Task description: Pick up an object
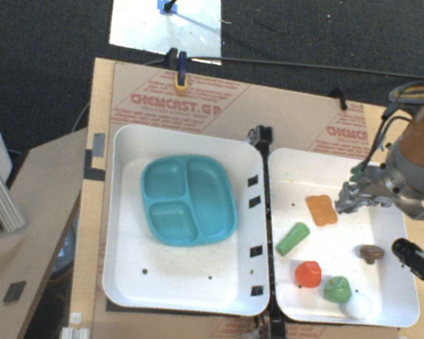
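1. We see the grey arm w/ orange band reaching in from the right, over the right-hand shallow white bin (403,306); its jaws (350,197) hang low at that bin's upper part.
2. Jaw state: can't tell. Tips are a dark blur at this angle; nothing visibly between them.
3. Nearest candidate is the flat orange wedge-shaped piece (320,209), just beside the jaws, to their lower left. Touching or a hair apart, we can't say.
4. Its long axis runs roughly top-to-bottom w/ a slight tilt, so we'd judge the jaws need to close across the short width.
5. Other options, all farther down from the jaws: green plastic cylinder (293,238) lying diagonal, red round toy fruit (307,274), green round toy fruit (337,287), small brown lump (371,253) below-right.
6. Left white bin (117,269), well apart, holds a teal divided plastic plate (189,199); irrelevant for now.
7. Our read: pre-grasp approx.; a short shift toward the orange piece, then descend.
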`<state>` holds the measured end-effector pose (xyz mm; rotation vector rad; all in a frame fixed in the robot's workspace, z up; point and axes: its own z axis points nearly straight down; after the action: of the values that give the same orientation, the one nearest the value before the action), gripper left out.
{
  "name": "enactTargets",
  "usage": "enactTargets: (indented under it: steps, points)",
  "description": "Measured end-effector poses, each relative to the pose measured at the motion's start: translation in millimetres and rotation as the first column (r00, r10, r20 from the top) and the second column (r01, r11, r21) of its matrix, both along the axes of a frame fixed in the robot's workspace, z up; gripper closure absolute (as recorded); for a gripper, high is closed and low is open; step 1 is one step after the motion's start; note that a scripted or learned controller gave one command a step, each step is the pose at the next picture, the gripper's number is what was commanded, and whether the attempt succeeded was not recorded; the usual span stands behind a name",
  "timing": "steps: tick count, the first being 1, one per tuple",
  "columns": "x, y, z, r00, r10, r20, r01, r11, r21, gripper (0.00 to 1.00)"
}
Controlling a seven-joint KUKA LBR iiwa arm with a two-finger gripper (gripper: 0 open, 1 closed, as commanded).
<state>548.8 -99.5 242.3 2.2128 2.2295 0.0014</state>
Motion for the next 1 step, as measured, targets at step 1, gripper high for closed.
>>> enactTargets:
  steps: [1]
  points:
    - [-15.7,59.2,-9.2,1.0,0.001,-0.002,-0.001,1.0,0.001,1.0]
